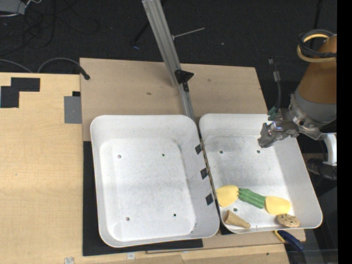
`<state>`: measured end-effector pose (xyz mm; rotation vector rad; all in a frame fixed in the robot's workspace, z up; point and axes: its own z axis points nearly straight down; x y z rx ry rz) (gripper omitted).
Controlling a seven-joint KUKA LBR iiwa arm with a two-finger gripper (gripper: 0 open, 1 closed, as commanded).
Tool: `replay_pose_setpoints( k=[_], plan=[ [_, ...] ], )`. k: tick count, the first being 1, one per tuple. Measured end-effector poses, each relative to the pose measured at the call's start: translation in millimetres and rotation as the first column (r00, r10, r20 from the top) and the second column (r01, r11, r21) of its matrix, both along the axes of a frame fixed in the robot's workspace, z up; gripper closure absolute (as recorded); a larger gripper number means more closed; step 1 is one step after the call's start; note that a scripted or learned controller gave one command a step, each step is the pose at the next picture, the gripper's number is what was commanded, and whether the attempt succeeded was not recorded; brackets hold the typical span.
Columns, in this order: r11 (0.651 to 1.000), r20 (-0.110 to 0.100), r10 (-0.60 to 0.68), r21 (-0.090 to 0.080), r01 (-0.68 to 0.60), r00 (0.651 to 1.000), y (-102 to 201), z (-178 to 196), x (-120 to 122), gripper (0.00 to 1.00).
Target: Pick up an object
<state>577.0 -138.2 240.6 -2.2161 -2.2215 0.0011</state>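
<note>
The right bin (250, 158) holds its objects along the near edge. A toy with a green middle and yellow ends (252, 198) lies there. A tan cone-shaped piece (236, 219) sits in front of it, and a brown cookie-like piece (287, 220) rests at the near right corner. My gripper (268, 136) hangs over the bin's far right part, well above and behind these objects, with nothing seen between its fingers.
The left bin (146, 177) lies beside the right one, with black clips (202, 172) along the shared rim. A metal rail (168, 51) slants up from behind the bins. The arm's orange band (322, 73) is at the right edge.
</note>
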Motion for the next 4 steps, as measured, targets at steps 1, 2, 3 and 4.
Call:
replay_pose_setpoints(
  k=[1, 2, 3, 4],
  plan=[
    [1.000, -0.002, 0.000, 0.000, 0.000, 1.000, 43, -2, -19, 1.00],
    [1.000, -0.001, 0.002, 0.001, -0.002, 1.000, 94, 6, -30, 1.00],
    [1.000, -0.003, 0.001, 0.000, -0.001, 1.000, 135, 1, -39, 1.00],
    [1.000, -0.003, 0.001, 0.000, -0.001, 1.000, 178, 0, -54, 1.00]
  ],
)
